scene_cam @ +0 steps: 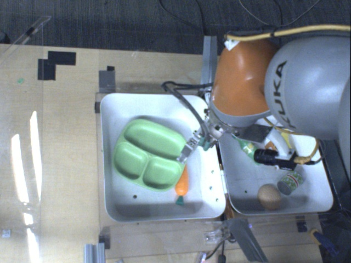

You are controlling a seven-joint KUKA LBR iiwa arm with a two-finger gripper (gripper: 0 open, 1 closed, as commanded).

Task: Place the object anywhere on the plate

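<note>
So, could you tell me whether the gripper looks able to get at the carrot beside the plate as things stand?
Probably yes: the carrot lies uncovered on the bin floor against the green plate's edge, and the gripper sits just above it.

even, fairly bright light falls from above. the left white bin (109, 163) looks washed out, and soft shadows pool under the green plate (149, 153) left of the jaws. pale glare streaks cross a clear sheet on the worktop (33, 147) far left. the picture is soft and grainy throughout.
</note>
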